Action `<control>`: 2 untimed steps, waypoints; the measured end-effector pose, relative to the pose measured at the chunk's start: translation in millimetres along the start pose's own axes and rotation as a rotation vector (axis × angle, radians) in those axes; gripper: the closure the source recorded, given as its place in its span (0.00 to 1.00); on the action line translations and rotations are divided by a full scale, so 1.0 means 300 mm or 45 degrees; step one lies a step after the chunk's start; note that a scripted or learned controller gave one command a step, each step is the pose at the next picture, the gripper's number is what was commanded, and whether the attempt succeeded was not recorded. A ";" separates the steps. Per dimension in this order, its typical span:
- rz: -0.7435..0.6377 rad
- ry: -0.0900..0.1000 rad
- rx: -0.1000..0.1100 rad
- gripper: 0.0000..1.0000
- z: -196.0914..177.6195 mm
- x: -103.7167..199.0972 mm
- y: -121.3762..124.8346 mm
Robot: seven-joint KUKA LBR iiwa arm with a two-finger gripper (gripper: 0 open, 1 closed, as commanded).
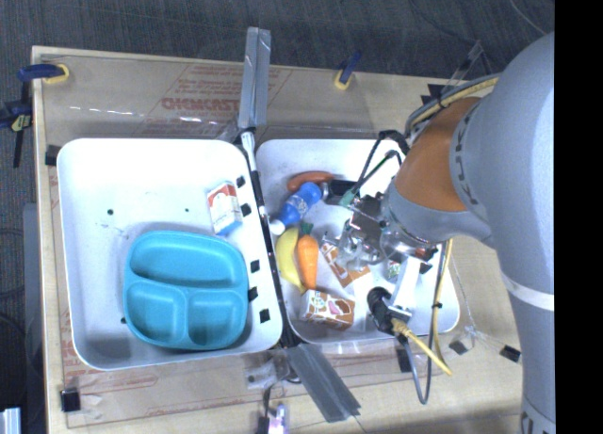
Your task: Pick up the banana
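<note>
The yellow banana (286, 257) lies in the right bin (311, 152) against its left wall, partly covered by an orange carrot (307, 262). My gripper (356, 244) hangs over the middle of the right bin, just right of the carrot and above a small snack packet (339, 263). Its fingers are lost in the dark wrist hardware. Nothing shows lifted off the bin floor.
A blue bottle (296, 204) and a reddish sausage (309, 179) lie behind the banana. A juice carton (327, 308) sits at the bin's front. The left bin (94, 187) holds a blue divided tray (187, 289) and a small red-white box (222, 206). The arm (490, 168) covers the right side.
</note>
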State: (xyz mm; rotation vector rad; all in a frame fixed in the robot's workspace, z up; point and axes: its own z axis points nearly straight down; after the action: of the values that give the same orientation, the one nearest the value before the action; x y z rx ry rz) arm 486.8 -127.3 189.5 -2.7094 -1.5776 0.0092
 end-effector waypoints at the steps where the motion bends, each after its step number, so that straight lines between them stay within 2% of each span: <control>1: 0.000 0.000 0.001 0.00 0.001 0.001 -0.001; 2: -0.113 -0.004 0.001 0.00 0.236 0.083 -0.050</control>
State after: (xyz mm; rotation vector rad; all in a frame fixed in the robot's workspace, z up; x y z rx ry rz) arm 485.4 -98.0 118.8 -2.6373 -1.6959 0.0135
